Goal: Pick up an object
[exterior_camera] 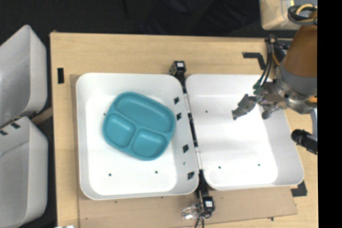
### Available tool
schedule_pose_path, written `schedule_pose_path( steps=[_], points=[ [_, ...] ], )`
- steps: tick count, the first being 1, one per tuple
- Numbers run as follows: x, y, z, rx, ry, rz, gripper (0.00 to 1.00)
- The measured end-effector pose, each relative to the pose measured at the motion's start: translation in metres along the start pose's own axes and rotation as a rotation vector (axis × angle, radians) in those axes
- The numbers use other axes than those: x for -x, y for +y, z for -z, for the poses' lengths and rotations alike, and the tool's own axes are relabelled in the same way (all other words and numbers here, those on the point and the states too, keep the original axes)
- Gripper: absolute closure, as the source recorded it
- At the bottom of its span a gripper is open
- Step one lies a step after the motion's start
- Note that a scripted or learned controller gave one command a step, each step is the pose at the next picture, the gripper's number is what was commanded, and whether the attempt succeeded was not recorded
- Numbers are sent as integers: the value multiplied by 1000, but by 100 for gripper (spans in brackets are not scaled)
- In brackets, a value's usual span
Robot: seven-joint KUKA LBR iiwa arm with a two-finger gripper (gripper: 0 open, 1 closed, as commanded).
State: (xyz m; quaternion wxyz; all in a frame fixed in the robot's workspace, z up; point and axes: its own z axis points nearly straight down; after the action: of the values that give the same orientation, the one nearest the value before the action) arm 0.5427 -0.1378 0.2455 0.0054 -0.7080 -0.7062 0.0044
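The only pickable thing in the 2 bins is the teal plate (139, 125), so the job is to reach it. It lies in the left bin (85, 168), a little left of the frame's centre, flat on the white floor and turned at a slight angle to the bin walls. The hand (251, 105) hangs over the right bin (283, 168), in the right part of the frame, with the grey arm and its orange band (302, 56) just above it. From this slant I cannot tell whether it is spread or closed; nothing can be seen gripped in it.

To do this step well, the arm would need to cross the hinged divider (188, 125) between the bins, travelling high enough to clear its black clips, then come down over an edge of the plate rather than its middle. A flat, wide plate gives no purchase from above on its face. The rim is the likely hold, and the side nearest the divider looks closest. A poor approach would probably just push the plate along the smooth floor.

The plate is rounded, almost a soft square, with 3 compartments: 1 large one across the upper part and 2 smaller ones below, split by low ridges. Its surface is matte teal, evenly coloured, with a raised lip all round. It appears to be light plastic and likely slides easily.
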Motion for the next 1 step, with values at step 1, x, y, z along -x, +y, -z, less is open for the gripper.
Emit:
schedule_pose_path(
  steps=[1],
  points=[
    [0,2,7,12,-2,2,0]
  ],
)
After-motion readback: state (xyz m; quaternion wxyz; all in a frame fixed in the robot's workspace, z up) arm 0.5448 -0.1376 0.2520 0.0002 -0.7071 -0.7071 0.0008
